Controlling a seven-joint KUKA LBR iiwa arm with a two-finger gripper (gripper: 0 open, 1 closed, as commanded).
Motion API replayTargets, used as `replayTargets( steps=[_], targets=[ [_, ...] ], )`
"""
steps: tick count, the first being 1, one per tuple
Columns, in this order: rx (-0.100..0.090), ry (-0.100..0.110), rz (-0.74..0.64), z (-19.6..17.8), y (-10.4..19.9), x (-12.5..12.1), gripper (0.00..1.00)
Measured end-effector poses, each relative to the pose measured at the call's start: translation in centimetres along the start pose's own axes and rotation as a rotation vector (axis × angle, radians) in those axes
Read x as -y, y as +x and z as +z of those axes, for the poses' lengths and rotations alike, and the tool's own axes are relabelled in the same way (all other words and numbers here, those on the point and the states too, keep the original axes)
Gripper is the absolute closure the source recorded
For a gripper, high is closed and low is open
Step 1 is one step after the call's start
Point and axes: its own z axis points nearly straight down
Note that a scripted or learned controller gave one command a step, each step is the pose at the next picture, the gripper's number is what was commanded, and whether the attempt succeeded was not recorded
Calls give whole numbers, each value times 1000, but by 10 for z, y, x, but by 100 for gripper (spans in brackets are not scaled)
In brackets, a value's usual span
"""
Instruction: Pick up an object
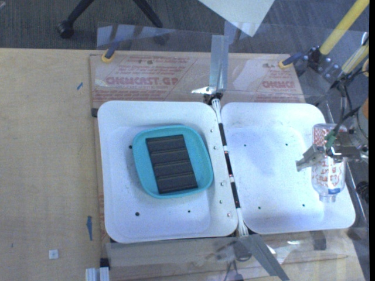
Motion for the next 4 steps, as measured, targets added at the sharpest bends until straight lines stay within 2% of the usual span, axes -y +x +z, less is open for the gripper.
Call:
replayTargets(
  steps=[1,2,3,4],
  targets=[
    [1,-1,-320,28,12,-24,0],
    [10,-16,-197,136,-35,-174,0],
    [14,-20,-214,143,-21,-165,0],
    [4,-7,-173,155,-21,-136,0]
  ],
)
